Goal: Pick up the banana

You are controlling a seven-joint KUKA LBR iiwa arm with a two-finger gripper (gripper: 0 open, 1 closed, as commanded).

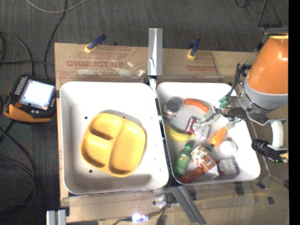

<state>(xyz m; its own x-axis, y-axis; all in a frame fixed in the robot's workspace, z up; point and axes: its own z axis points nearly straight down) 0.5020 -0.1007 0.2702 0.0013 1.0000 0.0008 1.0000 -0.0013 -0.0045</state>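
Nearest the camera, along the bottom edge of the bench [70, 60], sits the front rim of the two white bins. Left bin [70, 97] holds one yellow divided plate [114, 143], lying flat near its centre, three compartments facing up.

Right bin [243, 165] is crowded. At its front edge lie a red item [191, 176], a small carton [204, 158] and a grey speckled block [228, 165], all close together. A green bottle [183, 156] lies tilted just left of the carton. A white round piece [228, 147] rests beside an orange carrot-shaped item [218, 136].

Banana [176, 135]: lying on the bin floor toward the left wall of the right bin, partly covered by neighbouring items, touching or just beside the green bottle's top. Not held.

End effector [209, 120]: over the middle of the right bin, above a dark red packet [192, 124], to the right of the banana and apart from it. Fingers appear parted; nothing seen between them.

Further back in that bin: a grey round object [171, 108] and an orange-red sausage shape [197, 104].

Beyond the bins, two blue-and-yellow clamps [95, 43] grip the cardboard sheet. A handheld pendant [32, 99] lies on the floor at left.
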